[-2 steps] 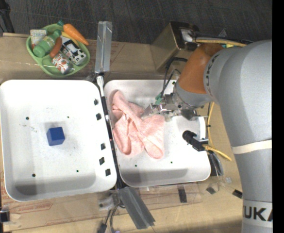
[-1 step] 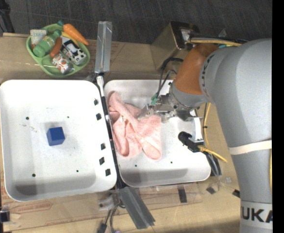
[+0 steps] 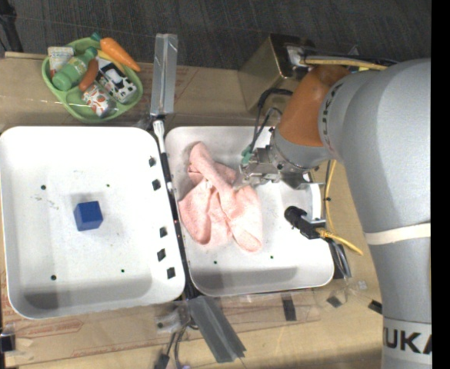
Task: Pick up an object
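Arm: the grey KUKA reaches in from the right, orange band above the wrist, its head low over the right bin (image 3: 317,271).
Gripper: the gripper (image 3: 249,174) sits down at the upper right edge of the pink cloth (image 3: 218,202); whether it is apart or together, I cannot tell from up here, the wrist hides it.
Cloth: rumpled and pink, lying in the left half of the right bin, one lobe running up toward the back wall, two folds hanging toward the front.
How it handles: looks soft, light and floppy, so it should bunch and drape, not slide or crack.
Where to grip: my pick is a raised ridge of fold near the middle, where there is thickness to pinch; a flat edge may slip out.
Other option: a small blue cube (image 3: 88,214) sits alone in the left bin (image 3: 25,283), well apart from the arm.
Off the bench: a green bowl (image 3: 55,85) of toy food stands behind the left bin.
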`<state>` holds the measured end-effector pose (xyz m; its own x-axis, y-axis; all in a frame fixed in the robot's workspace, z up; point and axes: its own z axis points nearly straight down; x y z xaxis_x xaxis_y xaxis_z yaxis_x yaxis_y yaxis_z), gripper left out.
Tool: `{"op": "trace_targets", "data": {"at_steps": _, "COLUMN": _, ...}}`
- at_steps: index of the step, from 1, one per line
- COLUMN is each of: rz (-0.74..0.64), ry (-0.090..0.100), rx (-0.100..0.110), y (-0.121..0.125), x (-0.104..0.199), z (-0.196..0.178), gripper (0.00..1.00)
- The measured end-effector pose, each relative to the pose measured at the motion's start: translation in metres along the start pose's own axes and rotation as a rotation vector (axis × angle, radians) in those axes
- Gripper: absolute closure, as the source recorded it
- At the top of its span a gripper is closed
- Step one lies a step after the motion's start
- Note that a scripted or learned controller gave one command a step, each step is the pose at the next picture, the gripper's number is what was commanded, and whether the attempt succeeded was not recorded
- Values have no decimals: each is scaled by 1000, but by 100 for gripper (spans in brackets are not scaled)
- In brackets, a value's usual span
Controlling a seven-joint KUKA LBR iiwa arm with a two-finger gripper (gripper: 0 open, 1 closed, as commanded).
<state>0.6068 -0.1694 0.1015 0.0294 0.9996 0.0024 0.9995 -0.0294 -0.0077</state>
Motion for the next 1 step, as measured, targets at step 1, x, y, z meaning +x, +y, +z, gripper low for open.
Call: {"op": "trace_targets", "data": {"at_steps": 1, "rz": -211, "ry": -4, "rx": -7, "y": 7, "x": 30, "z": -117, "gripper": 100}}
